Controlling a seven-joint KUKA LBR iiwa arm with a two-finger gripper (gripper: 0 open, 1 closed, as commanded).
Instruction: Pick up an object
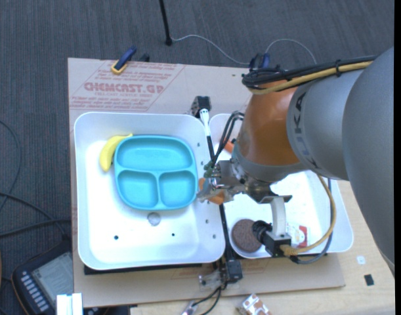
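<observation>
The hand (212, 188) hung just right of the blue tray (154, 172); whether it was clenched or released could not be told. 1 banana (108, 151) lay against the tray's upper-left edge, and a brown disc (245, 236) sat to the tray's lower right.

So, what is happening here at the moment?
A grey and orange robot arm reaches in from the right. Its tool is low over the right wall of the left bin, close to the blue divided plate. A banana lies at the plate's upper left corner. I cannot see that the tool holds anything yet.
</observation>
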